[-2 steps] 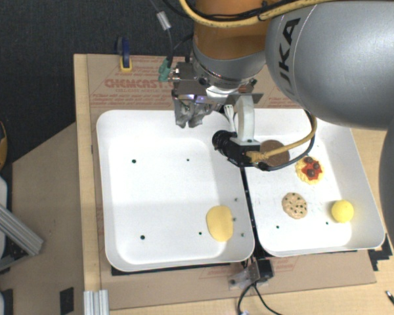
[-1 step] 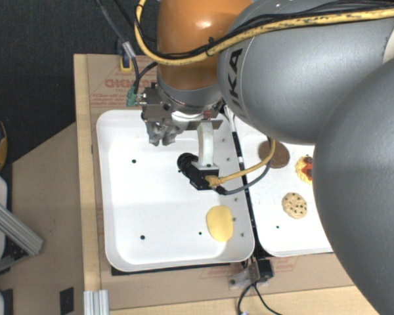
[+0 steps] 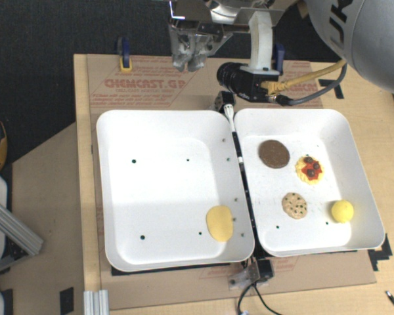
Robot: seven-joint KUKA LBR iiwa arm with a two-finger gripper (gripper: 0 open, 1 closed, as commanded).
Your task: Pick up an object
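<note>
Printed words on the board and the arm

The brown board under the bins bears faded red print reading "CHEMCAST GP" along its far edge, left of centre; the last letters run under the gripper hardware and are hard to make out. Smaller red lines above and below that word are too faint to read. More red print shows on the board's far right part, also unreadable. The grey arm at the top right carries large black letters, partly cut off, of which "UK" can be read.
</note>
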